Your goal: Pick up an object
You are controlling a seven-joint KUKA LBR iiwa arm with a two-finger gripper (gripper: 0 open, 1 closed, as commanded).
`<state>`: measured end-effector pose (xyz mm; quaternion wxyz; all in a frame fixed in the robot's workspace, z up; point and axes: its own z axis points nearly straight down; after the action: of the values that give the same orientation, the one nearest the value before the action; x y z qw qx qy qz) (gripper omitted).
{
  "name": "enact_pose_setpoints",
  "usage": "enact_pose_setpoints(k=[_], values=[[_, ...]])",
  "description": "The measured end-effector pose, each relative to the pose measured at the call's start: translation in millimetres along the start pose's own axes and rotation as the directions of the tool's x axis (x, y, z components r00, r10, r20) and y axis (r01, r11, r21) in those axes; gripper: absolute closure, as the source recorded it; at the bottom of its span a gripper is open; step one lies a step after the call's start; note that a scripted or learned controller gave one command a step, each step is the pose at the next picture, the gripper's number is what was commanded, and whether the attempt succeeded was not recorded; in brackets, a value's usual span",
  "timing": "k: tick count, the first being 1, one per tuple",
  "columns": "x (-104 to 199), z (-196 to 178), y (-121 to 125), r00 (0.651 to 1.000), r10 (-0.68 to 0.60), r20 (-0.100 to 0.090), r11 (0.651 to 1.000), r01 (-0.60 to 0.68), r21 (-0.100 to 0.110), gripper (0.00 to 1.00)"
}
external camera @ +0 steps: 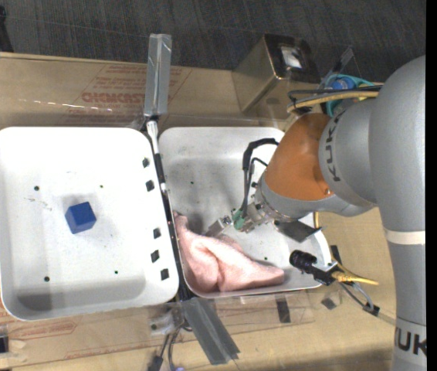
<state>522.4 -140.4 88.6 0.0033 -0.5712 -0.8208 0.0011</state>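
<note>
**Pink cloth just below the gripper**

The gripper (238, 221) hangs in the right bin (203, 149), and the pink cloth (222, 261) lies just beside it toward the bin's near edge — long axis running along that edge. A blue cube (81, 216) sits well apart in the left bin (18, 161). The wrist hides the gripper's state — I cannot tell it.

Cardboard sheet (72, 91) behind the bins (18, 207)
</note>
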Motion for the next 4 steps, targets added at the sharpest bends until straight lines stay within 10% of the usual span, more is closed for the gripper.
enact_pose_setpoints(k=[1,2,3,4], values=[[-4.8,-54.9,-3.3,1.000,-0.025,0.001,1.000,0.025,-0.001,0.00],[9.0,0.3,-6.6,0.984,-0.178,-0.001,0.984,0.178,0.000,0.00],[8.1,-6.5,-6.4,0.984,-0.180,-0.004,0.984,0.180,0.003,1.00],[34.4,-100.5,67.2,0.998,-0.060,0.002,0.998,0.060,0.000,1.00]])
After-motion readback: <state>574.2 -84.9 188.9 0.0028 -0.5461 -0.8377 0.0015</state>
